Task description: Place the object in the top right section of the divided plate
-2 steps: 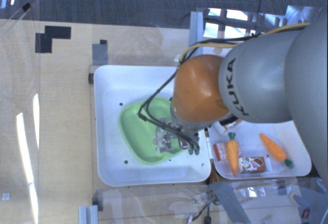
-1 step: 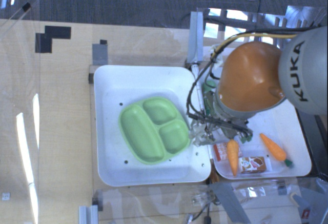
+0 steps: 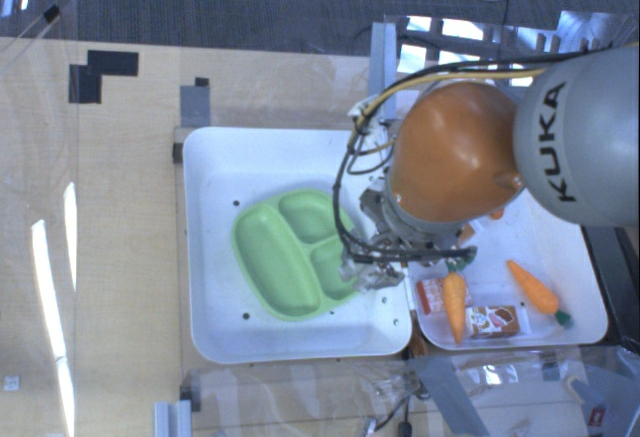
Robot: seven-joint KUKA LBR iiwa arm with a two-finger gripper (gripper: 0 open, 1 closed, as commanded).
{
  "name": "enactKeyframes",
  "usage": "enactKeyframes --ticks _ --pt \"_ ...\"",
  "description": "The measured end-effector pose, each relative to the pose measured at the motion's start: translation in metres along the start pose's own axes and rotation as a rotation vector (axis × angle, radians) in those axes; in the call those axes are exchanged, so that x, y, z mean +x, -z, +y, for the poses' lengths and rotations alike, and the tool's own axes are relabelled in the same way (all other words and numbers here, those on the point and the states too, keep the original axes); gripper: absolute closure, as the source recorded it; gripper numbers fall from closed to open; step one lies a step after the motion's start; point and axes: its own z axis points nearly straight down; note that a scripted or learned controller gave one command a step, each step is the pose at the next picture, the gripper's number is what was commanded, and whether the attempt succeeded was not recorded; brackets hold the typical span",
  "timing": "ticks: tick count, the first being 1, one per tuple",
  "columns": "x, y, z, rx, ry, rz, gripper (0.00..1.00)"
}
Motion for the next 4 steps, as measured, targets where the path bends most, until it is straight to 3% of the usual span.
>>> enactKeyframes --ticks 1,2,3,4 --pt "-0.003 0.012 0.000 0.003 -0.002 -0.009 1.00" --pt "-0.009 0.040 -0.007 0.000 -0.116 0.000 1.00" --pt "-0.026 -0.071 0.010 0.017 -0.135 -0.029 1.00" --pt "0.013 0.000 -0.010 0.002 -0.234 0.000 1.00"
